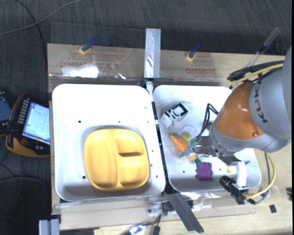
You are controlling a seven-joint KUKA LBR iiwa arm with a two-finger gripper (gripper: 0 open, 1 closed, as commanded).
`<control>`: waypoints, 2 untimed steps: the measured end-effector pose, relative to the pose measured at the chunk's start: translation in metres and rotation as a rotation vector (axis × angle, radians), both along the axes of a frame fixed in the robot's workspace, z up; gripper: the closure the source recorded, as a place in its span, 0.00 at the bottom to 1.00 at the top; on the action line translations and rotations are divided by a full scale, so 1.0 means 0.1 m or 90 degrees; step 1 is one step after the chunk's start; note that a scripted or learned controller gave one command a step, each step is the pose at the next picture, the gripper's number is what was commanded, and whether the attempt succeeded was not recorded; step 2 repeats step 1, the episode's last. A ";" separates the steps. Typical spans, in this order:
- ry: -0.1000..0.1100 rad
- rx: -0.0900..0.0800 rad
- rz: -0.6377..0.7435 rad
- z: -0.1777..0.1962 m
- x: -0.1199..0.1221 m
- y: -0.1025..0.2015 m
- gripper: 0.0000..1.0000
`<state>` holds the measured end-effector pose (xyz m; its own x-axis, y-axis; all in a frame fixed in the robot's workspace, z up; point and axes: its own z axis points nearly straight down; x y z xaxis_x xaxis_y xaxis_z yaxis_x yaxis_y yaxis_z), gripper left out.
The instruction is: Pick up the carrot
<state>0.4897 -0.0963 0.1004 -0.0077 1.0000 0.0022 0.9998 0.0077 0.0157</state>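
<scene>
The carrot [177, 142] is a small orange piece lying at a slant in the right bin [245, 94], close to its left wall. My gripper [198, 147] hangs just right of the carrot, under the orange band of the arm [237, 119]. The arm's body hides most of the gripper. A yellow-green piece [187, 136] sits between the carrot and the gripper, touching or nearly touching both.
A purple toy [204, 170] lies below the gripper, near the bin's front. A white and black item [175, 112] rests at the back left of the right bin. The left bin [68, 102] holds a yellow divided tray [117, 158].
</scene>
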 end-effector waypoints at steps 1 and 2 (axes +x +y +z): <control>0.012 -0.003 -0.042 0.83 0.73 0.44 1.00; 0.012 -0.003 -0.042 0.83 0.73 0.44 1.00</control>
